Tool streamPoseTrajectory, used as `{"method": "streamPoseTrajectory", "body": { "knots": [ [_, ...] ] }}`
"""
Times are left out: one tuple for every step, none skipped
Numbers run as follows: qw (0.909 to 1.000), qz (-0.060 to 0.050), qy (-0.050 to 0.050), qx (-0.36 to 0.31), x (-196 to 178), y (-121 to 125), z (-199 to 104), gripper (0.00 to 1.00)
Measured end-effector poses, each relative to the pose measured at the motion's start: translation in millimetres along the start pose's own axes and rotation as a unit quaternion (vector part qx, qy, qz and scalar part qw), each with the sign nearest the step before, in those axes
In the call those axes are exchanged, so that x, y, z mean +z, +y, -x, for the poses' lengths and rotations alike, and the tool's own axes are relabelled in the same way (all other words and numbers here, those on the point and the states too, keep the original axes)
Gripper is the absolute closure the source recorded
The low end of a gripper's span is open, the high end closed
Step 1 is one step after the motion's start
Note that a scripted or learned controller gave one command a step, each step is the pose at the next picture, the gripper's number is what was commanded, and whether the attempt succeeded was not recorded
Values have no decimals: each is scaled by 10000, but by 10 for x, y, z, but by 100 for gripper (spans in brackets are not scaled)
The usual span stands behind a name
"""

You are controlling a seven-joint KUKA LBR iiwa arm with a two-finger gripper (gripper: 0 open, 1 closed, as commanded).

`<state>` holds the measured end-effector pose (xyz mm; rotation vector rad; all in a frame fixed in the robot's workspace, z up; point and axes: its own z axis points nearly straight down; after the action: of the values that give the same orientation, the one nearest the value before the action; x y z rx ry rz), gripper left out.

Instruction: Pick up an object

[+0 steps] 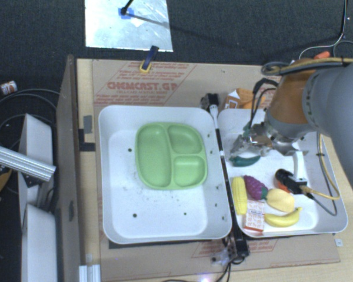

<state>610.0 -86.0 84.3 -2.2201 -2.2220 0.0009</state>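
Nearest the camera, at the front of the right-hand shallow white bin point(335, 217), lie a small red-and-white paper packet point(255, 216) and a yellow plastic banana point(282, 218). A rounded yellow lemon-like fruit point(280, 200) sits just behind the banana. To their left a yellow toy corn cob point(239, 195) runs along the bin's inner wall, with a purple bunch of toy grapes point(255, 187) touching its far end.

Farther back in the same bin the metal two-finger gripper point(250, 147) is down low, directly over a dark teal curved piece point(246, 157). From this slant I cannot tell how far open the gripper is, or whether it has hold of anything.

I judge the step to be the grasp itself, with the teal piece the likeliest target. The next move calls for a firm close on that thin, low-lying shape, then a straight lift clear of the grapes nearby.

The left-hand shallow white bin point(115, 204) holds a pale green divided plastic plate point(169, 155), well apart from the arm.
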Motion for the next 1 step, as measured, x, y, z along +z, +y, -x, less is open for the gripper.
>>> {"method": "streamPoseTrajectory", "body": {
  "knots": [
    [10000, -2, -1, 3, 1, -180, 93, 0]
  ]
}}
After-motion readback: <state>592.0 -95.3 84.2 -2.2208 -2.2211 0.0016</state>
